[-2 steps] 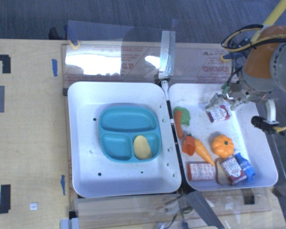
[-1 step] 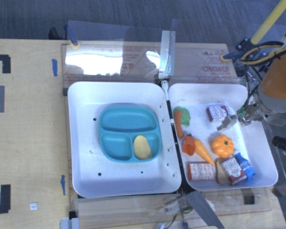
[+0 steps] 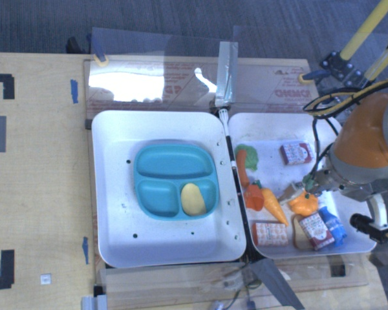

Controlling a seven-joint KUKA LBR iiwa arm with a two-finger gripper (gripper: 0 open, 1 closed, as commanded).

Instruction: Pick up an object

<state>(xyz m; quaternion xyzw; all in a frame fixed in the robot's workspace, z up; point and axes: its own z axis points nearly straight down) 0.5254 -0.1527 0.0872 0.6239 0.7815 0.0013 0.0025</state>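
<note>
Orange toy fruit (image 3: 303,203) | rt bin (image 3: 271,133), just below-left of hand (image 3: 312,185) | hand grip state: can't tell

You see a blue sectioned tray (image 3: 171,166) sitting in the left white bin (image 3: 110,192), a yellow lemon-like piece (image 3: 193,199) lying in its lower right compartment.

One fixed camera above the bench (image 3: 32,173) — looking down aslant on both bins (image 3: 110,192).
</note>
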